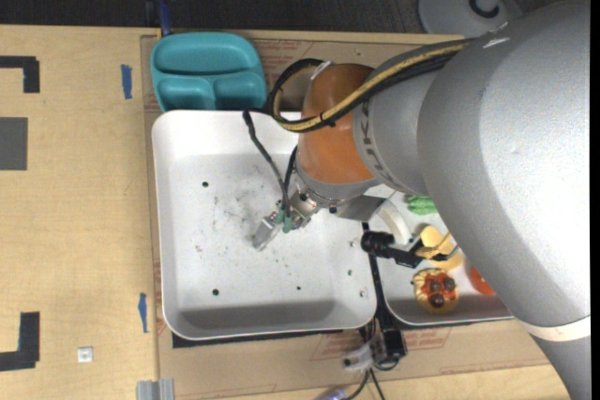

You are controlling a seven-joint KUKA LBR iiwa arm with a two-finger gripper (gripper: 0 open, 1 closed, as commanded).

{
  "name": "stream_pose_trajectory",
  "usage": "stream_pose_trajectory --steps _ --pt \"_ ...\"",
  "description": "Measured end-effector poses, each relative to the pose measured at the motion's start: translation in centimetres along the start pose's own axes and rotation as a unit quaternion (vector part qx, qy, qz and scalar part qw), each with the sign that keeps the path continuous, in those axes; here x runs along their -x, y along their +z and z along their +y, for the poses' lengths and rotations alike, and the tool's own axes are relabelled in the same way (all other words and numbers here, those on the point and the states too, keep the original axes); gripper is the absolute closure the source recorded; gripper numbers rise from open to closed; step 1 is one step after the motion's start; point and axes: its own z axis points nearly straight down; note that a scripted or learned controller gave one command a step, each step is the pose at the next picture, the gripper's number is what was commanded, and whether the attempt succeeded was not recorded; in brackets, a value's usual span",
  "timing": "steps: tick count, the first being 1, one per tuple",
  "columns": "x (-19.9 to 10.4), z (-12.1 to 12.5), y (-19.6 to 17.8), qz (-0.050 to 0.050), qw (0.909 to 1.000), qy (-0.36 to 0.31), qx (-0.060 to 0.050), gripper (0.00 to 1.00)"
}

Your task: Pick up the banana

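Note:
A yellow piece that looks like the banana (432,242) lies in the right bin (450,316), mostly hidden under the big grey arm. My gripper (267,230) hangs over the bare floor of the left bin (187,155), near its middle and well to the left of the banana. Nothing shows at its tip. The orange wrist band (330,136) sits just above and right of it.
A teal divided tray (207,72) stands behind the left bin. In the right bin lie a green item (421,204), a white item (394,218), an orange-yellow toy (437,288) and something red (478,281). Black cables (375,272) cross the wall between the bins.

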Motion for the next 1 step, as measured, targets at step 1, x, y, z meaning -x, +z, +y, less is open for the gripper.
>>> stream_pose_trajectory --steps 1 --pt "2.87 -6.03 -9.85 0.000 1.0000 -0.004 -0.002 0.00"
